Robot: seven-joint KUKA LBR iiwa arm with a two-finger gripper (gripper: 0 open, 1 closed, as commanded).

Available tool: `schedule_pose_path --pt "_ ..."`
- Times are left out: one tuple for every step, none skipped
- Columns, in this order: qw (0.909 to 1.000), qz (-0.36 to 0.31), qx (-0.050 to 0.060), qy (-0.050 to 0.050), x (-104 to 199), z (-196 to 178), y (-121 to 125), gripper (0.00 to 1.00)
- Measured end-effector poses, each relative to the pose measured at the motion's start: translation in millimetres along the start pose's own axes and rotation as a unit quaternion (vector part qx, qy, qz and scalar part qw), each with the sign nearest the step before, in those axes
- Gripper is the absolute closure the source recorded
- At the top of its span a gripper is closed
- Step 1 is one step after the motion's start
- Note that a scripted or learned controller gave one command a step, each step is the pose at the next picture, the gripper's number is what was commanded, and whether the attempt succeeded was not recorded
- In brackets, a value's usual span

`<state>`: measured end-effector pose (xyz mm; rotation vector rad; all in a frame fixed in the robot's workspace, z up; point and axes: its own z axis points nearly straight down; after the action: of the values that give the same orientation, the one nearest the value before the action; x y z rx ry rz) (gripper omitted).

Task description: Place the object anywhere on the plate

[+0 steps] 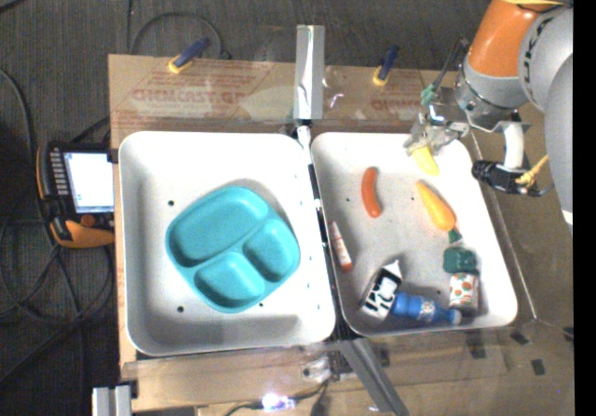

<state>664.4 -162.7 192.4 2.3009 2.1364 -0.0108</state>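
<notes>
Two shallow white bins sit side by side on the bench: the left bin (pixel 140 219) holds one turquoise three-compartment plate (pixel 233 247), the right bin (pixel 498 261) a scatter of small items. Counted there: one orange hot dog (pixel 372 192), one orange-yellow carrot (pixel 438 208), one red-and-white marker (pixel 340 245) along the left wall, one black-and-white carton (pixel 381 291), one blue bottle (pixel 421 310), and one small printed can (pixel 463 289) below a dark green piece (pixel 459 261). The grey arm (pixel 521 33), orange-banded, reaches in from the upper right of the frame, wrist angled down-left. Its gripper (pixel 426 146) hangs over the right bin's upper right corner, fingers closed around a small yellow object (pixel 426 158), well apart from the plate.
</notes>
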Motion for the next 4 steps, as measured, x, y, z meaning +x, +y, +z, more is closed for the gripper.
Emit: schedule_pose_path --pt "0.9975 -0.071 -0.001 0.001 23 -12 2 1.00" --pt "0.9975 -0.071 -0.001 0.001 23 -12 2 0.00" --pt "0.9975 -0.071 -0.001 0.001 24 -20 2 1.00" --pt "0.9905 -0.137 -0.002 0.001 13 -89 -40 1.00"
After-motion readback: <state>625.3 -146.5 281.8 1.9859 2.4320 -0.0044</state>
